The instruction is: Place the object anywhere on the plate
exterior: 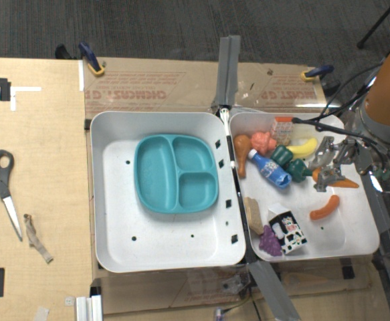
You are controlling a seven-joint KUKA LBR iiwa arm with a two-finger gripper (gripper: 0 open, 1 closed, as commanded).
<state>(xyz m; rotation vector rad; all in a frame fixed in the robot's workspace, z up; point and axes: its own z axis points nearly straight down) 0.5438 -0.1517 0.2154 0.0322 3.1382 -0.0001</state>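
Pincer (pixel 326 173) of bare metal, grip unreadable, hangs beside a smooth sausage (pixel 324 207); glossy teal plate (pixel 176 173) sits apart.

Teal three-compartment plate (pixel 176 173) lies flat in left bin; small orange object (pixel 337 183) sits between gripper (pixel 330 171) fingers over right bin.

The cardboard sheet (pixel 156 89) behind the bins bears upside-down red print, seemingly "CHEMICAL"; the rest is illegible.
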